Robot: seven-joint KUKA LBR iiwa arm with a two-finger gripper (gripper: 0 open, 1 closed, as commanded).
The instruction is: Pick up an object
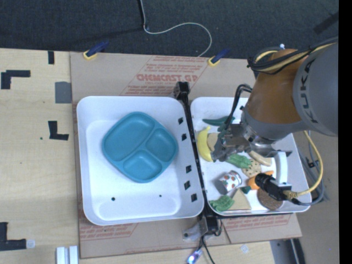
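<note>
The arm [297, 92] is the largest thing here, grey with an orange band, coming in over the right edge of the bench and covering the far right part of the right bin [212, 104]. The left bin [88, 164] sits beside it, the two touching along a black-clipped divide at the middle of the bench. A blue divided plate [140, 146] lies near the centre of the left bin, with bare white floor all around it, widest along the near edge.

The right bin is crowded. The gripper [223, 147] hangs low over the bin's middle, near the divide; whether its fingers are apart or together cannot be told, and nothing is seen between them. A yellow banana [204, 143] lies just beside the gripper, toward the divide. A green leafy piece [240, 160] lies just to the gripper's near side. A small grey and white object [229, 181] rests nearer the front edge, with a green piece [222, 203] at the front left corner. An orange piece [254, 180] and a brown disc [269, 199] sit toward the front right corner, close to black cabling.

Open floor in the right bin is scant.
</note>
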